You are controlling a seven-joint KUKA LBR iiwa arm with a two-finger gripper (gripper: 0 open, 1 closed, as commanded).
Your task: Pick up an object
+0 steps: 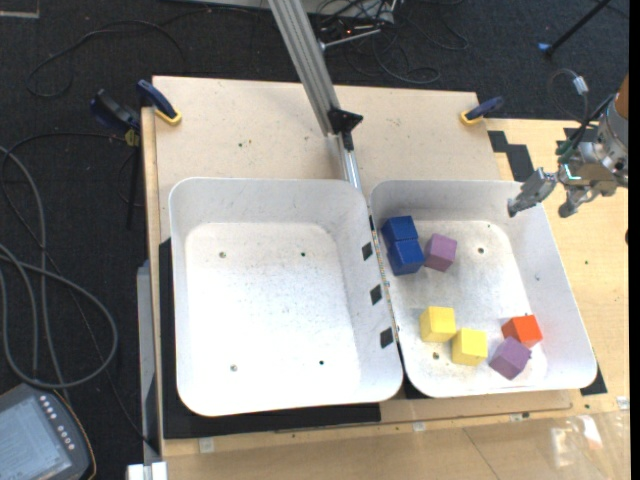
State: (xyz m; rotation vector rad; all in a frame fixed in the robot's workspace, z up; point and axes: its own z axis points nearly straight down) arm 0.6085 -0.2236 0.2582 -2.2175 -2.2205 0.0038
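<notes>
Our gripper (548,194) hangs at the right bin's (560,298) upper right rim, fingers spread and empty; we judge the purple block (441,251), mid-bin and standing clear, the easiest grab; descend straight, straddling it.

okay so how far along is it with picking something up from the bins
Nothing looks picked yet. All the blocks lie in the right bin: blue block, two purple blocks, two yellow blocks, orange block. The gripper hangs open above that bin's far right corner, holding nothing. Left: descend onto a block, close, lift.
</notes>
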